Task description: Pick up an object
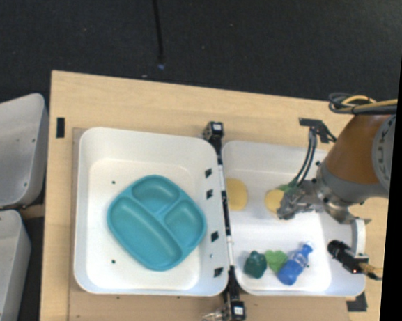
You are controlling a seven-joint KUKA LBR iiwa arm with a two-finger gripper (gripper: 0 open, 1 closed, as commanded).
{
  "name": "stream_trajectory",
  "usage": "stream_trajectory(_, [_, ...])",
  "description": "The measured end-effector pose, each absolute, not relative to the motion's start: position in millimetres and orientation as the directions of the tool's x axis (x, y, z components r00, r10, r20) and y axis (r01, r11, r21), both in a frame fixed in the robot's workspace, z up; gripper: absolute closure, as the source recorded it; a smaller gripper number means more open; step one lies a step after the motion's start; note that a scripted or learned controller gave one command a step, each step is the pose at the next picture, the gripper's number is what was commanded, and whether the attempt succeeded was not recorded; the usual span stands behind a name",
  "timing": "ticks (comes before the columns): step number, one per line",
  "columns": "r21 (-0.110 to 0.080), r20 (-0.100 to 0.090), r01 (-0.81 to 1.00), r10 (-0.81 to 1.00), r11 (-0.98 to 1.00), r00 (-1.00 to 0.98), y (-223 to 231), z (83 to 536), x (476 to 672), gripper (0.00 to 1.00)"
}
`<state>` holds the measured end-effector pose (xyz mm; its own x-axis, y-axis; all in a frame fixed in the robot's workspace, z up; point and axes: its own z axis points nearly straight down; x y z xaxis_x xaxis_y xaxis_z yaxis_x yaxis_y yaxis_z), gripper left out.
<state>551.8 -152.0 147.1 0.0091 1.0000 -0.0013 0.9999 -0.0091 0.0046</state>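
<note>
While you are scanning from the left, you are meeting the left bin [87,181] first, and it is carrying one thing: a teal tray [156,220] lying flat and slightly turned, its three compartments facing up. It is sitting there as clutter of a sort the gripper would struggle with, being broad and low, so I would judge it an unlikely target.

Crossing the divider [220,200] between the bins, you are coming to the right bin [257,158], where the small things are lying. A yellow disc [236,193] is resting just beside the divider. Further right, a second yellow piece [275,200] is lying partly under the tool. Along the near wall, a dark green lump [255,264], a light green piece [275,258] and a blue bottle [294,264] are crowding together, touching or nearly so, the bottle lying on its side with its cap pointing up and right.

Reaching in from the right, the arm [355,156] is bending down so the gripper [289,204] is hanging low at the second yellow piece, right at its edge. That piece is looking like the chosen object, since the tool is directly on it and well apart from the cluster below. You are not getting a clear look at the tips here, so whether they are apart or closed I cannot tell, and nothing is showing as lifted.
</note>
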Motion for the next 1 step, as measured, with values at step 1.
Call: stream_trajectory(1, [0.008, -0.002, 1.000, 1.000, 0.003, -0.003, -155.7, 211.1, 556.3, 1.00])
